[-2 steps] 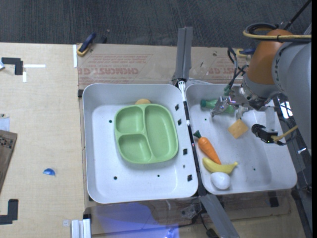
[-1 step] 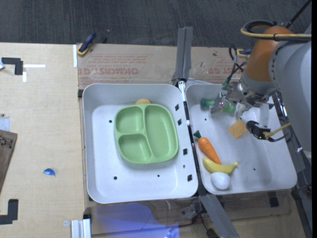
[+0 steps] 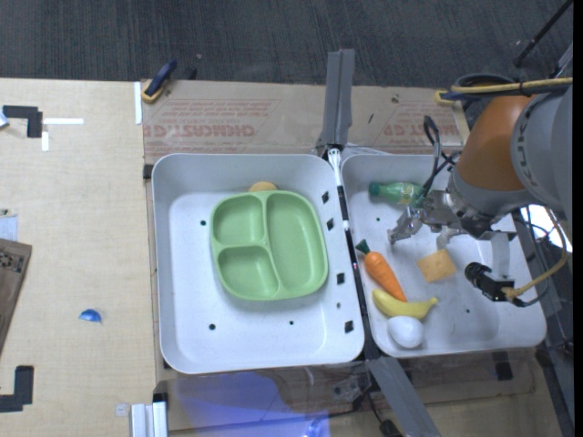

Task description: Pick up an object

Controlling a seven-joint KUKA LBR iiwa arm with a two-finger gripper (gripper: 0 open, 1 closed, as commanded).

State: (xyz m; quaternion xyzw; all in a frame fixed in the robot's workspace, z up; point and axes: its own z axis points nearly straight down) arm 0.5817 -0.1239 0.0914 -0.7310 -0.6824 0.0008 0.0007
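Note:
In the right bin [image 3: 510,330] lie a green bottle [image 3: 393,190] at the back, an orange carrot [image 3: 384,274], a yellow banana [image 3: 404,306], a white egg [image 3: 405,332] and a tan cube [image 3: 437,265]. My gripper [image 3: 421,235] hangs over the middle of this bin, just in front of the bottle and behind the cube. Its fingers [image 3: 399,234] are spread open and nothing sits between them.
The left bin [image 3: 173,271] holds a green divided plate [image 3: 270,244] with a small yellow object [image 3: 262,187] peeking out behind it. A raised divider [image 3: 348,244] separates the bins. The grey arm with its orange band [image 3: 492,144] and cables covers the right bin's far right side.

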